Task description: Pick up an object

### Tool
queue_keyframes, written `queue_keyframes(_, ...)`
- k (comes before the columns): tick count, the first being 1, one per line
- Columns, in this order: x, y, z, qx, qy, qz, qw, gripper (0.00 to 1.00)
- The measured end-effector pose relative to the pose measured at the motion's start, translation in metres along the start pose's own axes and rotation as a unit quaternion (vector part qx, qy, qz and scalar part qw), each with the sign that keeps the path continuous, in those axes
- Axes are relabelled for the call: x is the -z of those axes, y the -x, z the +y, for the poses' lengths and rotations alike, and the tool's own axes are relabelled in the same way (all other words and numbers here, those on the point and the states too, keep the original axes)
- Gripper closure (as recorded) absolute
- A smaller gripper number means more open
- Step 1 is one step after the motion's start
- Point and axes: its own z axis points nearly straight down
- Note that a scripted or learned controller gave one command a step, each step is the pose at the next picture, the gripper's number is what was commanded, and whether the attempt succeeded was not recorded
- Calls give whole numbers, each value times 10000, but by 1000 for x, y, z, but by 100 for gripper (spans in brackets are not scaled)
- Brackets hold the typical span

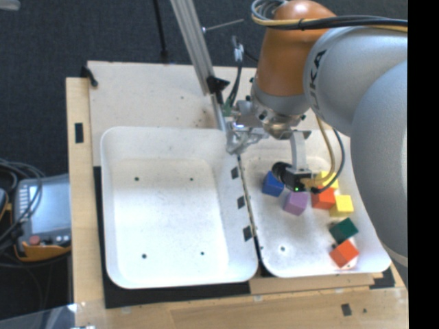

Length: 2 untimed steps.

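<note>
We find the pincer (pixel 239 140) hanging over the edge of the bin (pixel 302 262), apparently lining up on the blue block (pixel 272 184) nearby; spread or pressed together, we cannot tell.

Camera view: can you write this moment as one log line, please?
gripper: over bins' shared rim, back end | right bin: blue block, purple block, red block, yellow block, green block, orange block | picked: none seen
</note>
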Motion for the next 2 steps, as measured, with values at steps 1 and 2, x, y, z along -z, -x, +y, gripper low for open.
queue_keyframes(1, -15, -53, 16, 1, 2, 1, 10000, 100)
queue_keyframes(2, -14, -49, 16, -17, 0, -8, 10000, 0)
